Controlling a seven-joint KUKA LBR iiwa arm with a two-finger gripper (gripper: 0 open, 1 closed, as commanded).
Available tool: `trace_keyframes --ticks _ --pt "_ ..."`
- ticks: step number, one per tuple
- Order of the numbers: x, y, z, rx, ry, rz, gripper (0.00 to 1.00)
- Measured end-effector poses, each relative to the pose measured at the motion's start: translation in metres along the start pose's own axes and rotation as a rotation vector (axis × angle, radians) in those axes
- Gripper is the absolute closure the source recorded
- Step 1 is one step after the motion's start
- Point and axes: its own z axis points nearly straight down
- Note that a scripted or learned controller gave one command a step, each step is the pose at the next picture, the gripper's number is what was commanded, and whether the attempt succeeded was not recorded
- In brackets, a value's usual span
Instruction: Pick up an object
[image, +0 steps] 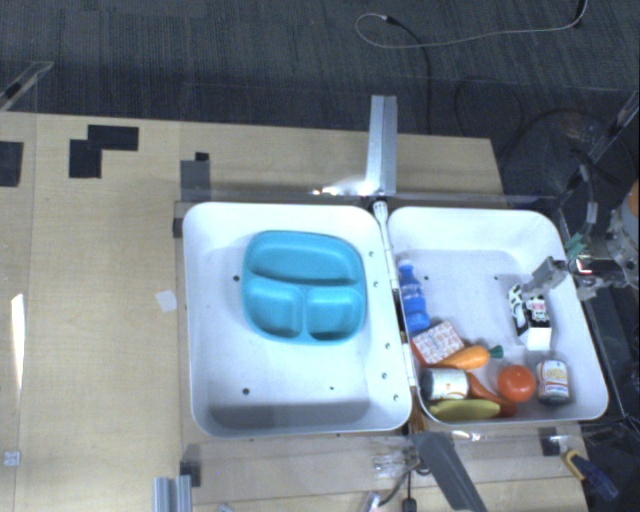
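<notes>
My gripper (543, 277) hangs over the right part of the right bin (470, 240), coming in from the right edge. Just below it lies a small black-and-white object (526, 306), with a white block (538, 338) beside that. Whether the gripper touches the black-and-white object cannot be told. Along the bin's front lie a blue bottle (410, 297), a red-checked packet (437, 343), an orange carrot (467, 357), a can (445, 384), a yellow banana (464, 409), a red tomato (516, 382) and a small jar (553, 380).
The left bin (215, 380) holds a blue divided tray (303, 284) near its middle. A metal post (383, 140) stands behind the wall between the bins. A bare patch of the right bin's floor lies at its back.
</notes>
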Motion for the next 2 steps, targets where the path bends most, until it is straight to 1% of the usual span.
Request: trace_keyframes --ticks 1,2 --pt "-0.023 0.005 0.128 -0.03 -0.015 -0.073 0.0" --pt "-0.025 0.008 0.114 -0.042 -0.023 -0.073 1.0"
